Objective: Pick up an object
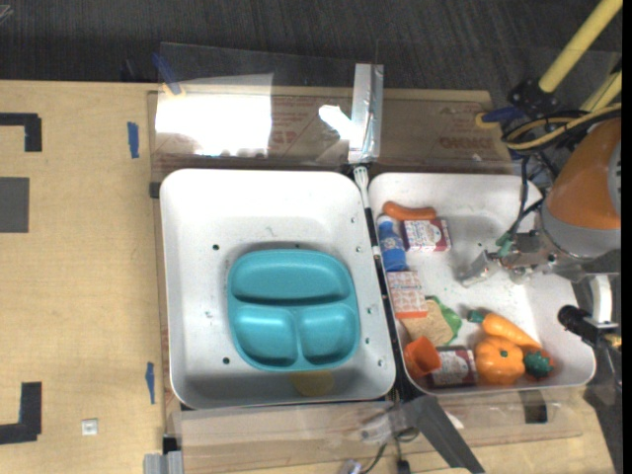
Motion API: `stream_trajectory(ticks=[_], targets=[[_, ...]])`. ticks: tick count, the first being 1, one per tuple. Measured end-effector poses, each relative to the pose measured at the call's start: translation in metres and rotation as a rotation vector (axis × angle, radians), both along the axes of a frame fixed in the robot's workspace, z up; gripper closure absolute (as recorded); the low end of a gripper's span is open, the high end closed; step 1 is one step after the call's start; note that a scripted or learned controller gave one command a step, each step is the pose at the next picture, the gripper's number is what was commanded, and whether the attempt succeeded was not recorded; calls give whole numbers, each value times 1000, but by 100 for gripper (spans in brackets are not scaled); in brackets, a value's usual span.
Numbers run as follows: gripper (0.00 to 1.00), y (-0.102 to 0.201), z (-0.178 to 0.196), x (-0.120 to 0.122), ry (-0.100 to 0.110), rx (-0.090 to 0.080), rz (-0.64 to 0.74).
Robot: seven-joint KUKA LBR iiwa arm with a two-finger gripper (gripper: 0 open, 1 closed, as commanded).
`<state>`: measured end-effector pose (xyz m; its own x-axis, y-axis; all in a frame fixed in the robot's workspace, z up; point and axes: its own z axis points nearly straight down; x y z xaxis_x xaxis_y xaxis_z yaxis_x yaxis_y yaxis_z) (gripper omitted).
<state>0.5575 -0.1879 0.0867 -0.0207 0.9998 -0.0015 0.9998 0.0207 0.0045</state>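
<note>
Hovering over bare right bin (pixel 464 191) floor, end effector (pixel 474 268) grip state unclear

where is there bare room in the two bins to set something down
In the left bin, bare floor rings the teal tray, widest along the far wall and left side. In the right bin, the far right area near the hand is bare. Its near and left parts are crowded: carrot, orange pepper, packets.
</note>
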Motion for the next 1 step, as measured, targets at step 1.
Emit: stream_trajectory(ticks=[1], targets=[[0, -1, 0, -73, 1, 0, 55]])
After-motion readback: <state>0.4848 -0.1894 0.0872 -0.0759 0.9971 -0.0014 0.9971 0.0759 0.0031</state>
